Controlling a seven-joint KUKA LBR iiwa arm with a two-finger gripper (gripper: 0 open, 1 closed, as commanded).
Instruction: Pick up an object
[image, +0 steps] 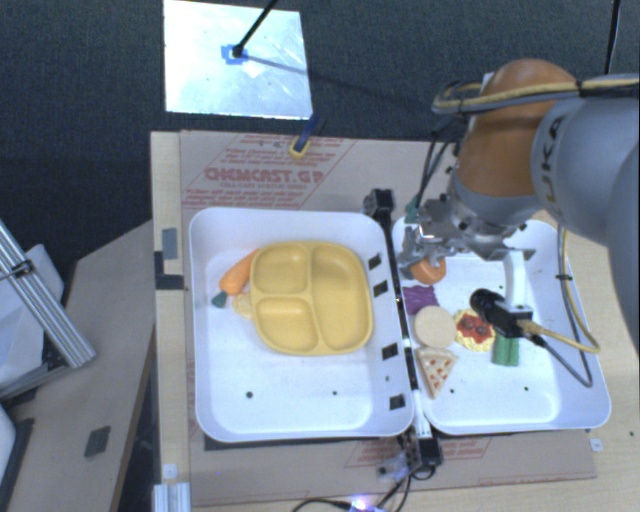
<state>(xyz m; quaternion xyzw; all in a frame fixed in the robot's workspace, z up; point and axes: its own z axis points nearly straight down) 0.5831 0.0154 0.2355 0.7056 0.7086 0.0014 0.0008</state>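
Nearest the lens, a toy pizza slice lies at the right bin's front-left corner, beside a round cracker-like disc, a purple piece and a red-and-yellow food toy. Behind them the gripper hangs low over an orange toy, seemingly the target; whether it is wide, narrow or holding, I cannot tell. Its position near the divider leaves little side room. Across it, the left bin holds a yellow divided plate and a carrot.

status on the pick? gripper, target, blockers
Gripper low in the right bin, at an orange item; grasp unclear. Purple piece and round cracker close beside it.
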